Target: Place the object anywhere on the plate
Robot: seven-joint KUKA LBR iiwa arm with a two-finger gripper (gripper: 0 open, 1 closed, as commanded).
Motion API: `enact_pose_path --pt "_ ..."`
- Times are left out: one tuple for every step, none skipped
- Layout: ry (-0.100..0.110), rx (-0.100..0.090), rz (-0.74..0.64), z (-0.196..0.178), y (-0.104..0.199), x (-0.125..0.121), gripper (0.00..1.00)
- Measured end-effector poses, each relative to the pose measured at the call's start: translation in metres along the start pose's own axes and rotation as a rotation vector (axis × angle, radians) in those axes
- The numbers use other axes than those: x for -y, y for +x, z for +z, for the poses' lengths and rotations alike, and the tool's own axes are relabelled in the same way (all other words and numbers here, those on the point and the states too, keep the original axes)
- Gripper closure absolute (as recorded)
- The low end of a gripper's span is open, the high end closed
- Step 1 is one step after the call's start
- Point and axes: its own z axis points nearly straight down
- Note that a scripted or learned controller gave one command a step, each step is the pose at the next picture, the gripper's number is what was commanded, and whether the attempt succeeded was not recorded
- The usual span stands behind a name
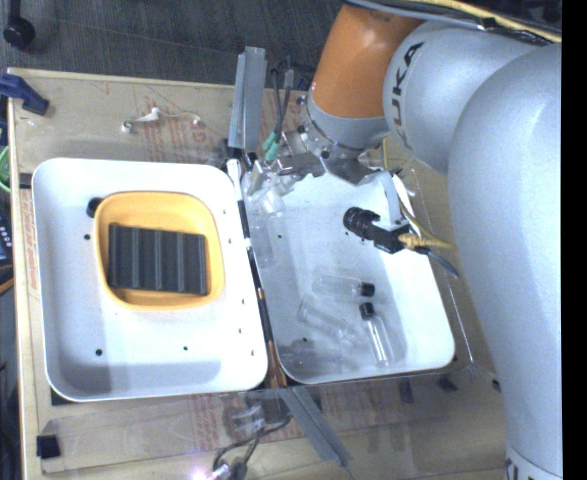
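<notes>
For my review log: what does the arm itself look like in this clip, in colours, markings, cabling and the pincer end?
The arm has bulky, rounded, light grey segments with an orange band above the wrist and dark KUKA lettering beside the band. A cable with yellow edging runs along its top. The pincer end is a cluster of small metallic parts with a green piece; its details are too cluttered to read.

The plate [159,253] is lying in the left bin [63,353]; the right bin [428,343] is sitting just beside it, holding small vials [368,318].

We see dark grey carpet floor [173,8] at top of frame, plywood bench [103,98] below, chair caster [15,34] upper left.
</notes>
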Motion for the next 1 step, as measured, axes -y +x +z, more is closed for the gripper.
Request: enact_pose_path --pt "0.0 0.0 0.001 -0.0002 -0.0003 0.0 0.0"
